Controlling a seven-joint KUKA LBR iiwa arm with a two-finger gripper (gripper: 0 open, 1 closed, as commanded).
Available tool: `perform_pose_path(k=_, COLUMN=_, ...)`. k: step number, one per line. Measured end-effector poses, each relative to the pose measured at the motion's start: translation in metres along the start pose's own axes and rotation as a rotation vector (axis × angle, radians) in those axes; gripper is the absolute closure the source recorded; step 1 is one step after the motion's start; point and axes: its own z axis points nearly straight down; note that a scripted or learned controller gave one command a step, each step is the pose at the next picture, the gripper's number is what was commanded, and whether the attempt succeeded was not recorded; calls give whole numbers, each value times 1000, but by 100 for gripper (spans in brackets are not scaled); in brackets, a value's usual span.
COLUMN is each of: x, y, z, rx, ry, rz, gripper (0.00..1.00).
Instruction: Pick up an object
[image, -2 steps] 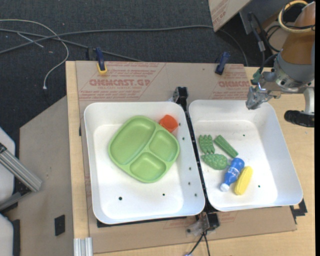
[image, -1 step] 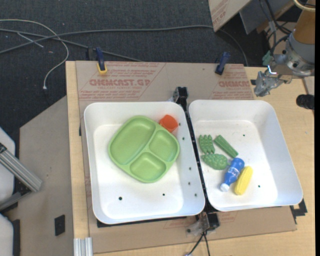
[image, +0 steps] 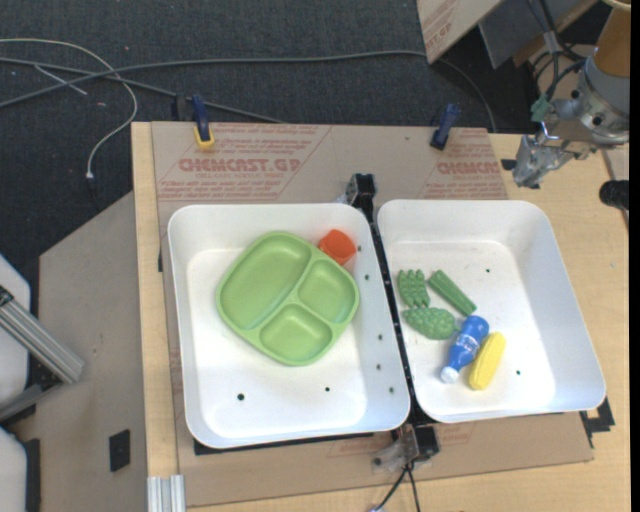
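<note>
Hand (image: 531, 165) hovers beyond right bin (image: 560, 250), holding nothing.

The scene was lit evenly and brightly from above. Mild glare was thrown off the white bins (image: 500, 400), and only soft, short shadows were cast beside the green plate (image: 288, 297). The pincer (image: 532, 165) was rendered slightly blurred; the dark floor (image: 60, 140) was left dim.

Two blue clamps (image: 203, 122) (image: 445, 126) grip the cardboard sheet (image: 280, 160); white cables (image: 95, 80) cross dark carpet.

A cardboard-topped bench (image: 300, 165) carries two white bins (image: 200, 330) (image: 560, 330) side by side.
</note>
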Motion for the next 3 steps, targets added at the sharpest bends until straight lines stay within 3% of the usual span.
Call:
perform_pose_path(k=1, x=59, y=0, z=12, rx=8, ry=5, rz=-5, gripper=100)
perform_pose_path(k=3, x=176, y=-25, z=19, rx=9, ry=5, rz=-5, gripper=100)
